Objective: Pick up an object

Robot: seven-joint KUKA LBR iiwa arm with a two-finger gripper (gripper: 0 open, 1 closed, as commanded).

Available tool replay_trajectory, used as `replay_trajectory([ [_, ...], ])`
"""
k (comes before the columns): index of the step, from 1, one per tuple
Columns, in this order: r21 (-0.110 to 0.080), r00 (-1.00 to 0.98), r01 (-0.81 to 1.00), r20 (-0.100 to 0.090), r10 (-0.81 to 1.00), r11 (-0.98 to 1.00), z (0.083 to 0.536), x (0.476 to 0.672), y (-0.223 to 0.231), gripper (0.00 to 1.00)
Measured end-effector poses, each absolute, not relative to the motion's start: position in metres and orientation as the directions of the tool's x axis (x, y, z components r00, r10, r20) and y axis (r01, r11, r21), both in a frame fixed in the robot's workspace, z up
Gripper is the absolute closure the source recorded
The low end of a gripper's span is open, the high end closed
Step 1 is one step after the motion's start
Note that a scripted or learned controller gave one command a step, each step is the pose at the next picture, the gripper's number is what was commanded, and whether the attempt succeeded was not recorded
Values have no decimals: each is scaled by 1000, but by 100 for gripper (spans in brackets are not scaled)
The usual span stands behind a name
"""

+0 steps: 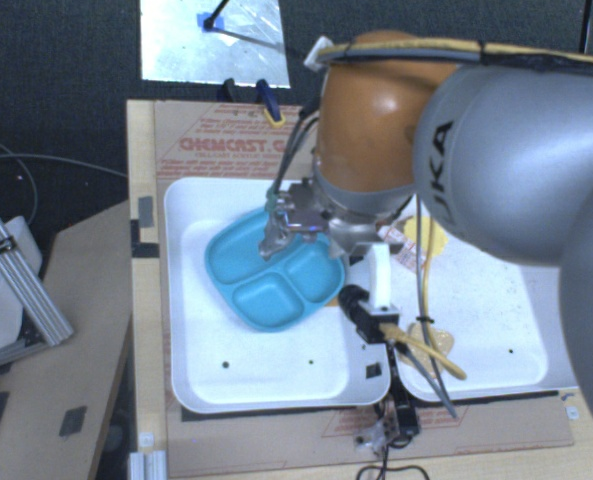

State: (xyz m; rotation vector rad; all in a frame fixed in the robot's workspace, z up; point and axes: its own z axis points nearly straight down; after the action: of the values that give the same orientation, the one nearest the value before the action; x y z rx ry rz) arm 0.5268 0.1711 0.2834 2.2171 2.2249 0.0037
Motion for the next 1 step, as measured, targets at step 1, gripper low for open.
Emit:
replay_trajectory([
  [1,3,1,1000,1,1000,-1,182,573,148,0],
])
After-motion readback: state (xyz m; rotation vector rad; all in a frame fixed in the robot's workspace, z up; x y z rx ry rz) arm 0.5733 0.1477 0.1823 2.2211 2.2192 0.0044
